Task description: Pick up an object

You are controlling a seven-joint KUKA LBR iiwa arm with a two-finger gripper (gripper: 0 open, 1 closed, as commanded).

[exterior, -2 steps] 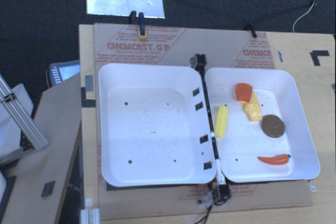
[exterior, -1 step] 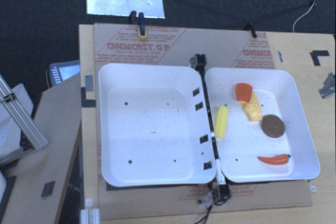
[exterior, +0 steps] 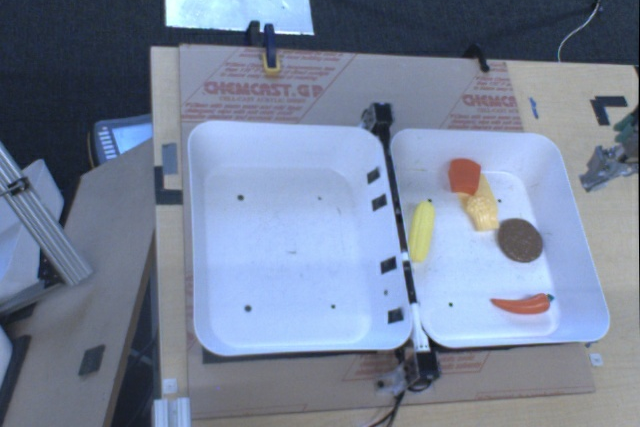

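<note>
The tool [exterior: 606,165] sits at the right edge, can't tell its state; orange block [exterior: 463,175] touching yellow piece [exterior: 484,208] could get grabbed together

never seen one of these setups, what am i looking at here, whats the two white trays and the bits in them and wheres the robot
This is a single camera fixed above a workbench, looking down at a slant. On the bench sit two shallow white bins side by side. The left bin is on the left of the picture; the right bin holds a few small toy-like items: a yellow corn-shaped piece near the divider, an orange-red block touching a pale yellow piece, a brown round disc, and a red chili pepper toward the near edge.

The robot is an arm that reaches in from the right. Its hand shows as a grey metal part at the right edge, outside the bins and over the bench. It holds nothing that I can see; its job is to pick up one of the items.
</note>
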